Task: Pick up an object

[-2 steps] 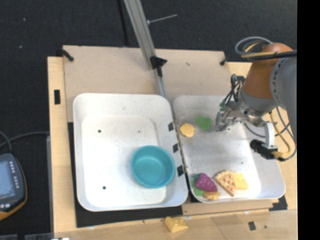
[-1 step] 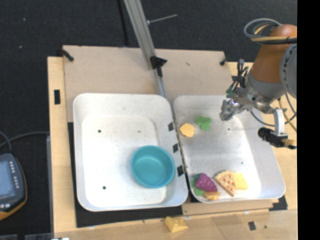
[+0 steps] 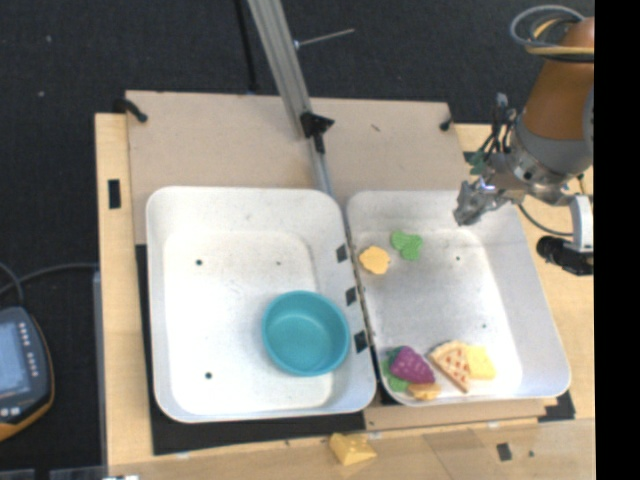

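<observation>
My gripper (image 3: pixel 470 208) hangs over the far right part of the right bin (image 3: pixel 520 278), pointing down and left, with nothing visible in it. A green toy piece (image 3: pixel 405 244) and a round yellow piece (image 3: pixel 374 260) lie near the bin's far left, well left of the gripper. At the near edge sit a purple grape bunch (image 3: pixel 410 365), a pizza-like slice (image 3: pixel 452 364) and a yellow block (image 3: pixel 480 362). A teal bowl (image 3: pixel 305 331) rests in the left bin (image 3: pixel 200 268).
A metal post (image 3: pixel 285 63) slants up from between the bins. A yellow wedge (image 3: pixel 350 449) lies on the bench in front of the bins. A handheld device (image 3: pixel 20 368) sits at the far left, off the bench.
</observation>
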Robot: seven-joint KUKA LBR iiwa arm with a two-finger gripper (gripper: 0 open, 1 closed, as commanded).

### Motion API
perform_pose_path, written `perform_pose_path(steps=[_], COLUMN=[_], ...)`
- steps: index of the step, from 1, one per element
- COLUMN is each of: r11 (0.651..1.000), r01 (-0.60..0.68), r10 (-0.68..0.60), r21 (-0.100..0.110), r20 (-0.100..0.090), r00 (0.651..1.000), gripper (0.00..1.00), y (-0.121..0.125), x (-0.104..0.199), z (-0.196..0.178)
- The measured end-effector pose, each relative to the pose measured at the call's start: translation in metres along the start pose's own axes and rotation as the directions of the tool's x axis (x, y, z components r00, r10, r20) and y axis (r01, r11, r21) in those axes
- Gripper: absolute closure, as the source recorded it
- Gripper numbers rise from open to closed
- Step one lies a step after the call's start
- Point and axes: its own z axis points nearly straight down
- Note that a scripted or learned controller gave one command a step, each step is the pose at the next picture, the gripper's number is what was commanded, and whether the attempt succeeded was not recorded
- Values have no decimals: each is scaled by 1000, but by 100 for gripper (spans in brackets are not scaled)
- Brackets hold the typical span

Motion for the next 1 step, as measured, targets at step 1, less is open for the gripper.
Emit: perform_pose_path(steps=[1], r11=[1000], r01=[0], r10=[0], r21=[2], r20=[2], r00=[1000], gripper=[100], y=[0], x=[-2], z=[3])
